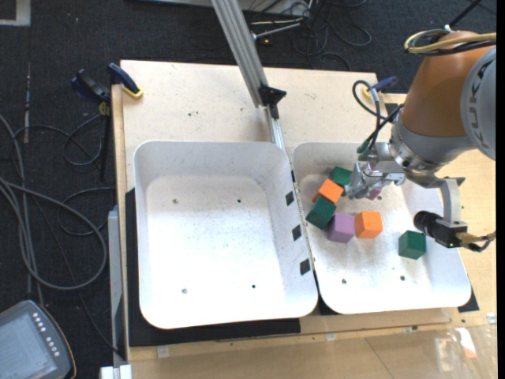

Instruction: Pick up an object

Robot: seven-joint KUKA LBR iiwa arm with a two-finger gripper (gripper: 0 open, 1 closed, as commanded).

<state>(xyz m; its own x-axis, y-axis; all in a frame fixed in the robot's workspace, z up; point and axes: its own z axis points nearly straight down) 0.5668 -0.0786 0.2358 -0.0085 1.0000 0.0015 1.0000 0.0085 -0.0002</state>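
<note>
The arm (451, 105) is grey with a broad orange band, black cables looping along its wrist, ending in a small metal gripper (368, 181).

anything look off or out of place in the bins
Nothing stands out. The blocks lie loose in the right bin: an orange block, green block, purple block and another orange block clustered, a lone green block apart.

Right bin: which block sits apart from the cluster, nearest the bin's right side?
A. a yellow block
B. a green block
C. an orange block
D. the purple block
B: a green block sits alone toward the right side of the right bin, while the purple block and the orange block next to it lie in the cluster to its left.
</note>
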